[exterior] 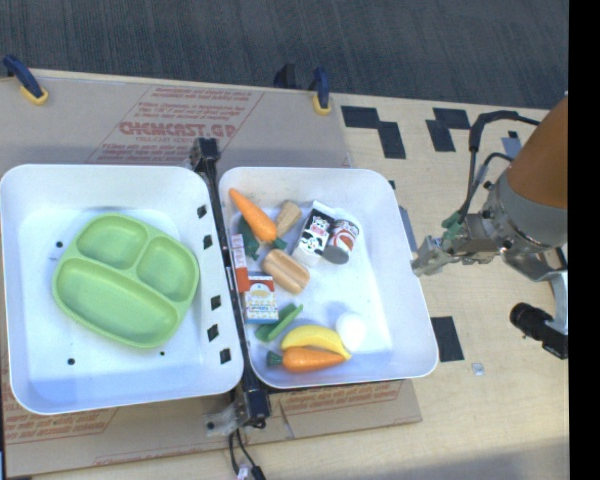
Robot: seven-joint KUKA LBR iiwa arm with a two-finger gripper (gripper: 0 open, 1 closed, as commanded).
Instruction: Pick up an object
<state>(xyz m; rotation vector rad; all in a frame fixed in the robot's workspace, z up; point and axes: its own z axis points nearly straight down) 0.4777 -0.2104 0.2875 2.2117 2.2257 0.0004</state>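
Left bin (20, 268): green divided plate (126, 279). Right bin (400, 298): toy foods, including carrot (253, 214), banana (315, 339), all untouched. End effector (430, 258) hovers outside right bin's rim, carrying nothing; finger state indiscernible. Pick not yet begun.

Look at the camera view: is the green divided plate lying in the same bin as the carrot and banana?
No, the green divided plate lies in the left bin, while the carrot and banana lie in the right bin.

The grey arm (528, 203) with its orange band reaches in from the right, its gripper (432, 256) pointing left, low over the bench.
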